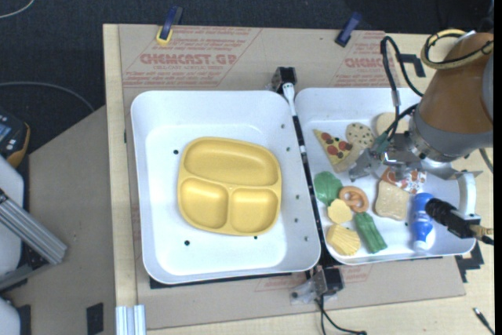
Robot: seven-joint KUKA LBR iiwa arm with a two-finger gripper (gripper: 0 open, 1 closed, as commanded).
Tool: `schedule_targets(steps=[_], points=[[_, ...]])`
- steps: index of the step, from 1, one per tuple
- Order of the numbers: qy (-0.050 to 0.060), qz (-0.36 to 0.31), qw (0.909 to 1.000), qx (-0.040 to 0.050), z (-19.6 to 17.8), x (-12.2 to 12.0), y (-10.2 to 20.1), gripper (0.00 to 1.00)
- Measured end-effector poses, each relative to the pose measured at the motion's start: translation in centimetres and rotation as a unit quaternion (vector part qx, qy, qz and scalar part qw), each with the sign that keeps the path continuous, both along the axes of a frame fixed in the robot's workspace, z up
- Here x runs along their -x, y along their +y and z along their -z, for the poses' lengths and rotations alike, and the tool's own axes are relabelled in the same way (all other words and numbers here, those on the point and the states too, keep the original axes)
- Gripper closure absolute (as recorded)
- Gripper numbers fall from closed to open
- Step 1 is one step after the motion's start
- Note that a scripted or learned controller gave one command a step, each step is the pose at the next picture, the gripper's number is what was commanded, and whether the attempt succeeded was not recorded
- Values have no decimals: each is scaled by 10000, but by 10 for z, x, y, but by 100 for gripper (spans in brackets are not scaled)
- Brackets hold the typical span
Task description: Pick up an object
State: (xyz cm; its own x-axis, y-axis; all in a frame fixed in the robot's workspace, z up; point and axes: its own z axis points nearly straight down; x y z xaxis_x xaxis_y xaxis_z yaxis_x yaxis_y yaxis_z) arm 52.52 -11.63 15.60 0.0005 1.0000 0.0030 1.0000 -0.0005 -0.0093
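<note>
Camera view: the gripper (382,155) hangs low in the right bin (314,107), amid toy food, just beside the pizza slice (335,147) and cookie (360,135). You cannot tell its finger state from here. The yellow divided plate (229,186) sits alone in the left bin (149,169). Best bet: pick one separated piece, centre over it, descend straight, avoid crowding neighbours.

**Surfaces and finishes**

Left white bin (149,169): smooth glossy plastic. In it, yellow divided plate (229,186): smooth plastic, soft sheen. Right of that bin, toy food looks plastic: pizza slice (334,147) matt, green pickle (369,232) slightly shiny. Bench board (235,59): matt brown, printed paper-like covering. Gripper (375,155): dull grey metal.
</note>
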Motion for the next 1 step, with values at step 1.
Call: schedule_targets(steps=[1], points=[[-1, 2, 10000, 0, 64, 4, 0, 0]])
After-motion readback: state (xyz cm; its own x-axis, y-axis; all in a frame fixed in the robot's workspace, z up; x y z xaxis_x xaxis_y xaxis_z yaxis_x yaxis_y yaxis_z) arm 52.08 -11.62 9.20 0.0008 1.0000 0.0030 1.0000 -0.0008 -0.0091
